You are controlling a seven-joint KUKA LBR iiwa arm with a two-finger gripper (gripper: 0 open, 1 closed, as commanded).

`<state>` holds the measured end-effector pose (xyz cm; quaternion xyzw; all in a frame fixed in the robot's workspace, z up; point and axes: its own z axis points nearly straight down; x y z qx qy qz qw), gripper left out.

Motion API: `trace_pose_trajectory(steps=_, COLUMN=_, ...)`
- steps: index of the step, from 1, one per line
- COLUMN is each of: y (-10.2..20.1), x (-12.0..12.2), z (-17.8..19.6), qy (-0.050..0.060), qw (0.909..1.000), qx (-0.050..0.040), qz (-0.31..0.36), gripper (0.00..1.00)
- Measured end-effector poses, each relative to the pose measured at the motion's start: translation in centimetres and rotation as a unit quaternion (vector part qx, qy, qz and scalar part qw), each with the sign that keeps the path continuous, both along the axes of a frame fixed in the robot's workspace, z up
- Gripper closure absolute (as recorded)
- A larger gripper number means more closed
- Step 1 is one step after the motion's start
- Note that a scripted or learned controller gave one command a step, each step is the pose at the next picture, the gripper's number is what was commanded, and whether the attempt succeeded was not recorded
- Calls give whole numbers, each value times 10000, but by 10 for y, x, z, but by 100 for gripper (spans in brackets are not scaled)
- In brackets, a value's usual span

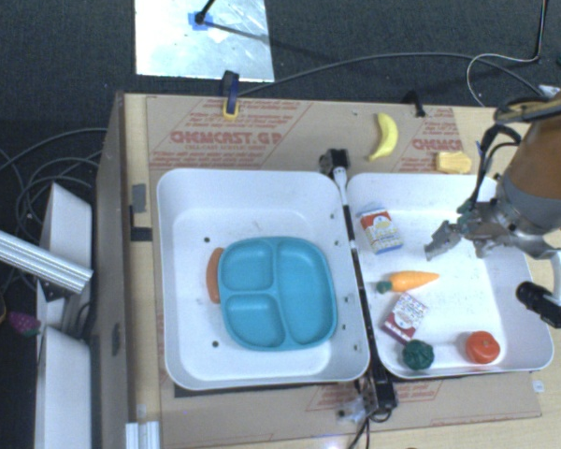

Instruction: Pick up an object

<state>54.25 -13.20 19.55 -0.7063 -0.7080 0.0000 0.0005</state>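
The right bin (533, 279) holds several small items. A white, red and blue carton (381, 229) lies near its left wall. Below it are an orange carrot (413, 280), a red and white box (405, 316), a green broccoli (417, 354) and a red tomato (483, 346). My gripper (467, 239) hangs over the upper right part of this bin, to the right of the carton and above the carrot. It is open, with nothing between its fingers.
The left bin (182, 251) carries a blue divided plate (277, 291) with an orange sausage-like piece (212, 274) at its left edge. On the bench behind the bins lie a banana (385, 136) and a yellow block (454, 162). Cables run behind the arm.
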Motion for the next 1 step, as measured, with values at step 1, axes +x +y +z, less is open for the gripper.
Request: trace_pose_trajectory(steps=1, y=29, x=8, z=-65, qy=1, qw=10000, qx=-1, qz=4, gripper=0)
